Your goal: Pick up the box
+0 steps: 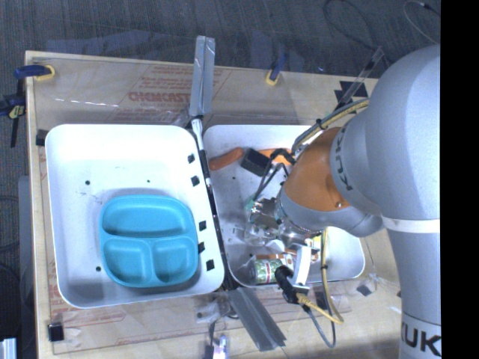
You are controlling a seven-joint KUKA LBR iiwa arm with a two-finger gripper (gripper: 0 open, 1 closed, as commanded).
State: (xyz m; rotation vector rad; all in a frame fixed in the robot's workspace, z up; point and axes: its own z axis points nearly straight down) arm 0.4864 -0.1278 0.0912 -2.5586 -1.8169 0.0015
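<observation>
— Where the grey, orange-banded arm (pixel 329 178) is lowered into the right white bin (pixel 348 264), what is seen?
— A small green-labelled box (pixel 268 268) is seen just below the gripper (pixel 263 223); its grip cannot be told.

Both white bins (pixel 67 223) look like smooth moulded plastic with a soft sheen. In the left one lies a blue tray (pixel 147 239), matt plastic. Under the bins the bench (pixel 112 88) is pale, matt wood. Right of the tray, the arm (pixel 397 163) shows smooth grey casing and a glossy orange band (pixel 318 178); below it a can (pixel 269 269) gleams like metal
</observation>
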